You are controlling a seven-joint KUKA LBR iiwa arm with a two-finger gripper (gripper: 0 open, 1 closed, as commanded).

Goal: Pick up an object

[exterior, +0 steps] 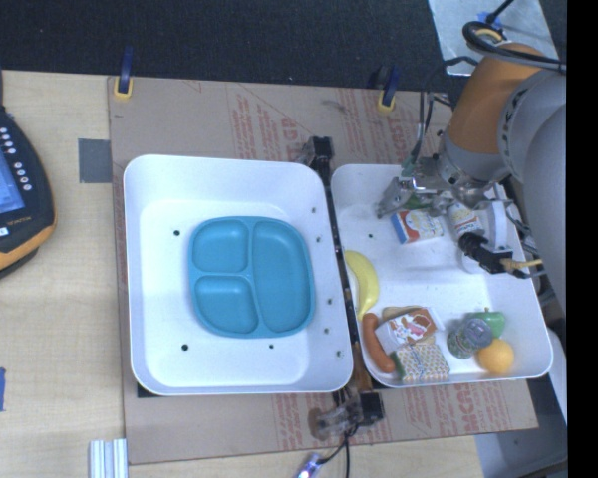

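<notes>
My gripper (411, 198) hangs over the far end of the right bin (538, 319), and it looks open with nothing between its fingers. Just in front of it lies a small blue and white carton (419, 227), close to the fingertips but not gripped. Along the bin's left wall rests a yellow banana (364, 279). Near the front edge sit a red sausage (375, 344), a printed packet (411, 333), a checked packet (424, 363), a green and grey toy (473, 333) and an orange ball (496, 357).
The left bin (151, 267) holds a blue divided plate (251, 275). A teach pendant (5, 192) lies on the bench at far left. The grey arm with its orange band (488, 93) comes in from the upper right over the right bin's far corner.
</notes>
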